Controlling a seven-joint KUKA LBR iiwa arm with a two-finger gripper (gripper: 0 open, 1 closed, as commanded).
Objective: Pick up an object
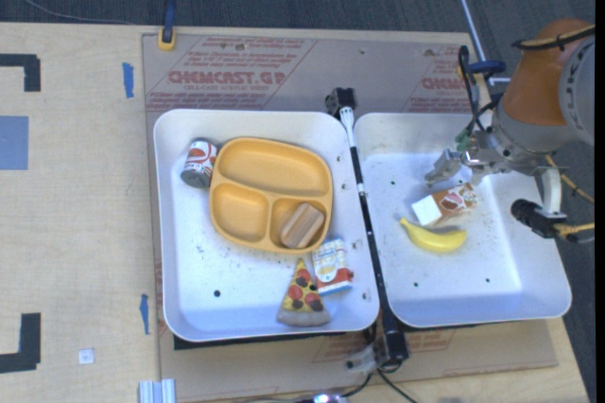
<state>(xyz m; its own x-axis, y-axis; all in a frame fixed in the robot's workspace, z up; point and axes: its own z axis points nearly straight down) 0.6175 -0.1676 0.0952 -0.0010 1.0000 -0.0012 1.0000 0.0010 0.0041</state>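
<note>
Over the right bin, above the small carton.

My gripper [460, 166] hangs just above the red-and-white carton [446, 203] in the right bin [529, 292]; the banana [434, 236] lies beside it (touching, it seems). Whether my grip is wide or narrow, I cannot tell.
</note>
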